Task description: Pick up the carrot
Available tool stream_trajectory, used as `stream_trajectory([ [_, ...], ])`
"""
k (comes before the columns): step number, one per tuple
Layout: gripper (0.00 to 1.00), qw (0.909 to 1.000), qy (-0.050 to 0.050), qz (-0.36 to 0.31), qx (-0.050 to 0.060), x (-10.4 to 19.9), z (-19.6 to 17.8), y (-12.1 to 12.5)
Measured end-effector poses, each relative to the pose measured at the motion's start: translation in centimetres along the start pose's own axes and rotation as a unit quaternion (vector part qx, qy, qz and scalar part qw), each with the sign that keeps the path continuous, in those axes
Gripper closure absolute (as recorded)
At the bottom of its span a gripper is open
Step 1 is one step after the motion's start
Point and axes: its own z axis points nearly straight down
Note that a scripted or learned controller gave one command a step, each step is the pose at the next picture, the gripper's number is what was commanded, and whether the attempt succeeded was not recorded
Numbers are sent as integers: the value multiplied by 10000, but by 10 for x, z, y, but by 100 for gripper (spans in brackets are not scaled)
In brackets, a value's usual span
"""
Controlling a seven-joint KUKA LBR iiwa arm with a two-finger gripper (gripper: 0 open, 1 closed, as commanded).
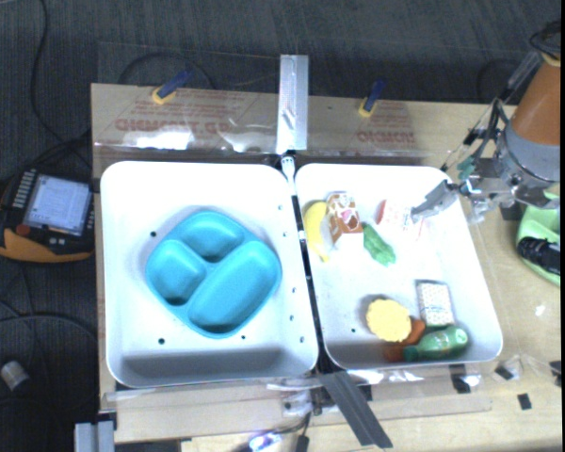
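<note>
1. Gripper [431, 201] sits over the right bin's [480, 281] upper right area, nothing between its fingers; whether they're apart or closed, can't tell.
2. Pick not started, whole approach and grasp left.
3. Carrot [410, 332]: small orange piece at the bin's near edge, wedged between yellow disc [388, 318] and green veg [443, 341].

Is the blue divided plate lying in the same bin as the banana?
No, the blue divided plate lies in the left bin, while the banana lies in the right bin.
</note>
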Motion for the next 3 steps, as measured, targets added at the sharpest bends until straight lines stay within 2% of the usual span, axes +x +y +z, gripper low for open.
stream_trajectory([
  [1,0,9999,0,-130,7,39,103,-22],
  [2,0,9926,-2,-1216,-2,76,154,-85],
  [3,0,9990,-22,-439,-1,96,64,38],
])
